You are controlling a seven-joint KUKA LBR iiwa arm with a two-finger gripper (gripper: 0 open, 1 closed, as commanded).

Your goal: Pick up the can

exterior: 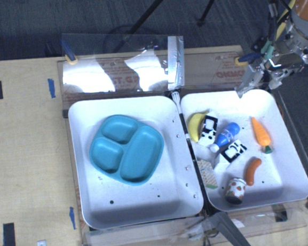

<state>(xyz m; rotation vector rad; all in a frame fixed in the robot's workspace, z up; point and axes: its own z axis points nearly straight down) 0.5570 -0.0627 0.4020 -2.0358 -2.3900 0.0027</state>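
The can point(235, 190) is small, with a pale top and a dark, reddish side. It lies near the front edge of the right bin point(295, 174), just left of an orange-red sausage toy point(252, 170). My gripper point(252, 80) hangs over the far right corner of that bin, well away from the can and above the bin's rim. Nothing shows in its grasp.
The right bin also holds a yellow banana point(196, 125), two black-and-white cow-patterned toys point(209, 130) point(233, 151), a blue bottle point(226, 135), an orange carrot point(261, 133) and a mesh-covered piece point(206, 173). In the left bin point(91, 203) lies a blue divided plate point(126, 148).
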